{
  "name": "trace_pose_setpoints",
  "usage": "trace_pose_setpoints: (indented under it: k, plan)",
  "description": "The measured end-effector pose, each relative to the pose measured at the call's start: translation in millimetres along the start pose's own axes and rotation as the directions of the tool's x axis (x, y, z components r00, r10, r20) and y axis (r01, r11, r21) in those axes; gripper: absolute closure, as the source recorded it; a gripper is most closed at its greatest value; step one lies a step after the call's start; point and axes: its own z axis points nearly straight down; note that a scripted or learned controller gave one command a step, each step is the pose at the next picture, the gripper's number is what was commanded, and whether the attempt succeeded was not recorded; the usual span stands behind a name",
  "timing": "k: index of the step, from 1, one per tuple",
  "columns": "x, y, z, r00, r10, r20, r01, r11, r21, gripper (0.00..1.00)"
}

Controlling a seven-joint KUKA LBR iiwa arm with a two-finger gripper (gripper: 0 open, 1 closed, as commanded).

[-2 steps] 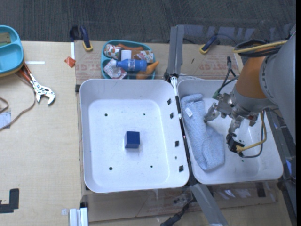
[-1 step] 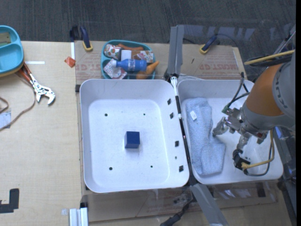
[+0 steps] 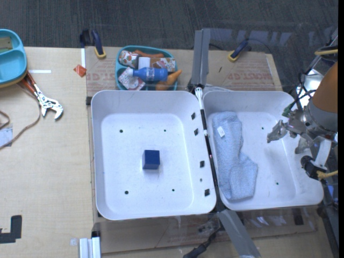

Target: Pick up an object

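We see the gripper over the right side of the right bin, its metal fingers reaching left; we cannot tell whether they are spread or closed, and nothing shows between them. A pale grey cloth lies crumpled along the left part of that bin, apart from the gripper. In the left bin a small blue cube sits near the middle. Behind the bins we note a teal tray full of small items, and a wrench lying on the bench at left
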Motion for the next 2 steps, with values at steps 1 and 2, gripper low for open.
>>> trace_pose_setpoints:
  k: [1,2]
  plan:
    - [72.0,-34.2,37.1,1.000,0.019,0.000,-0.019,1.000,0.004,0.00]
    - [115.7,-6.7,36.0,1.000,-0.011,0.000,0.011,1.000,0.001,0.00]
